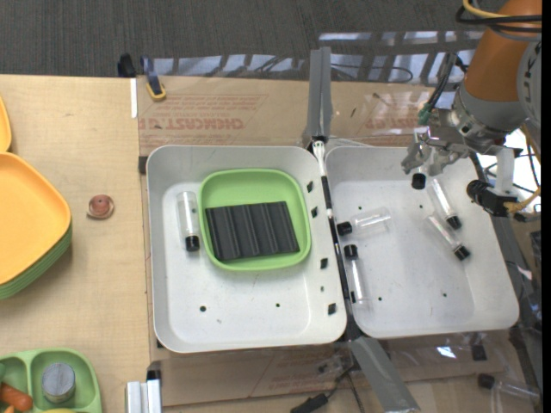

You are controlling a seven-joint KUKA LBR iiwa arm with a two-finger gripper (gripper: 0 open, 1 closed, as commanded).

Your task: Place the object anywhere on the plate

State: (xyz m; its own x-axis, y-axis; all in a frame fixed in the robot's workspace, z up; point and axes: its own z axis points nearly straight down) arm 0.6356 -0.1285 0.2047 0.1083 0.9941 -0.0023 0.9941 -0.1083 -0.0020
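- Nearest me in the right bin [482, 317], a clear tube [354, 275] is lying along the divider, black cap pointing away from me.
- A little farther back, a second tube [370, 223] is lying crosswise, cap toward the divider.
- Over on the right side, two more tubes are lying on a slant, caps down toward me: one [449, 239] closer to me, the other [442, 201] just behind it.
- Across the divider in the left bin [172, 308], the green plate [215, 192] is carrying a dark ridged slab [254, 229], with another tube [188, 218] lying just beside its left rim.
- Farthest back, the gripper [419, 169] is hovering over the right bin's far corner; I cannot tell whether it is open or closed, and I am seeing nothing held.
- I am judging the rear slanted tube the likeliest pick: it lies just toward me and slightly right of the gripper, long axis running far-left to near-right, so the wrist needs to square across that line. The plate is waiting well to the left.
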